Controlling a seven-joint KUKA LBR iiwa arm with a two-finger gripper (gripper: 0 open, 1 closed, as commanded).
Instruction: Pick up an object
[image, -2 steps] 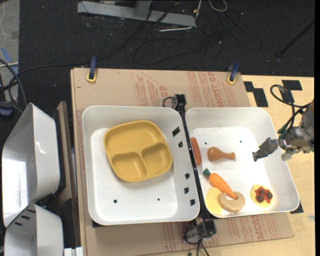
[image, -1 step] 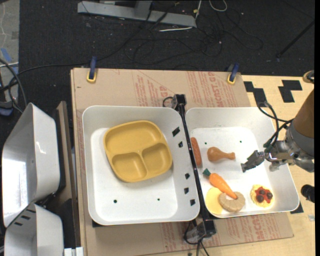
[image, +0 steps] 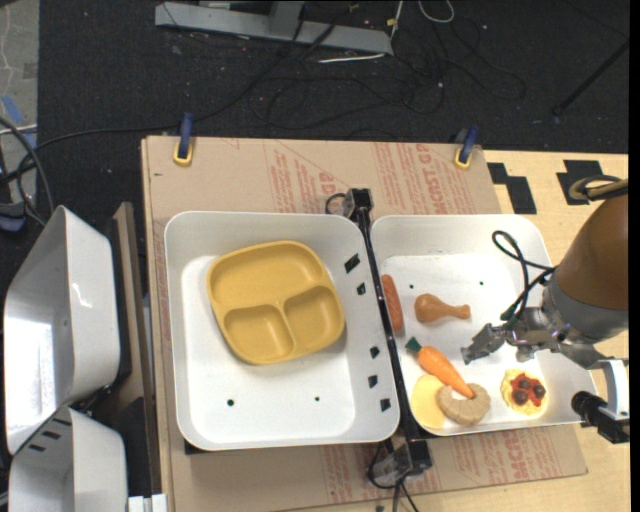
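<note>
Over the right bin, pincer parted above a carrot; red cardboard print unreadable.

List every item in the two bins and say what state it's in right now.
Yellow tray: upright, left bin.
Sausage: flat, by divider.
Drumstick: on its side.
Carrot: lying slantwise.
Bread slice: flat.
Tart: upright.
End effector: above right bin, nothing visibly held.

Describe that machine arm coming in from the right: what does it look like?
The arm has a rounded orange band above a grey wrist section. A black cable loops off it over the right bin. At its end sits the tool, a small dark grey metal piece with angular parts.
</note>
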